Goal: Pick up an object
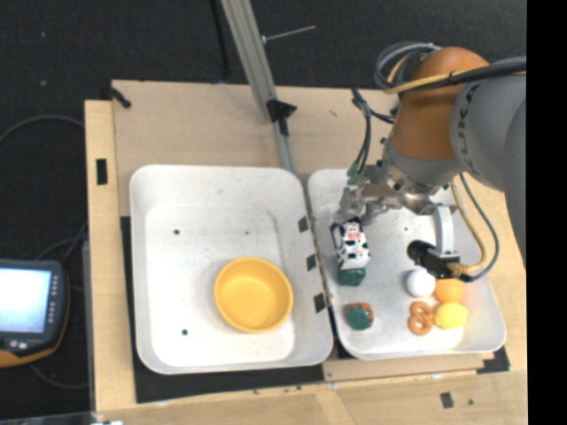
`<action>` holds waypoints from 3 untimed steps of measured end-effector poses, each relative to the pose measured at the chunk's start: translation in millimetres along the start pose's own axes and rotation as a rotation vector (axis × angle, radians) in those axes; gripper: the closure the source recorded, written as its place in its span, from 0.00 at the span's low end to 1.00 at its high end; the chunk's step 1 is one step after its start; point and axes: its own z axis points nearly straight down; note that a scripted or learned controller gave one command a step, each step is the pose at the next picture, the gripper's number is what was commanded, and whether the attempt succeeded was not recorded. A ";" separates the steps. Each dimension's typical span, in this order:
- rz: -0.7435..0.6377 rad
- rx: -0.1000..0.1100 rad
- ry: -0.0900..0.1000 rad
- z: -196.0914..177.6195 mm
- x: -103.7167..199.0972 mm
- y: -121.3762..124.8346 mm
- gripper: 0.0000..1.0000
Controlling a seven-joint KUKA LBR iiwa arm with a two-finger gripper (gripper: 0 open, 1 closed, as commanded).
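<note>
Gripper (353,237) over right bin (483,330), black-and-white toy (353,246) at its tip; finger state, any hold: cannot tell

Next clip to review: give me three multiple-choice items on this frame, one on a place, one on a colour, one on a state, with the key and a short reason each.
1. Where does the yellow bowl lie?
A. left bin
B. right bin
C. on the bare bench

2. What colour is the ball in the right bin?
A. blue
B. white
C. red

3. How does the bowl sit?
A. upside down
B. on its side
C. upright, mouth up

Key: 1 A, it rests on the floor of the left bin. 2 B, the ball beside the orange fruit is white. 3 C, its hollow inside faces the camera.
</note>
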 end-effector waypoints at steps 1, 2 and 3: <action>-0.002 -0.002 0.002 -18.4 48.3 -18.6 1.00; -0.003 -0.001 0.002 -22.6 98.2 -33.4 1.00; -0.004 -0.001 0.003 -38.1 147.0 -64.0 1.00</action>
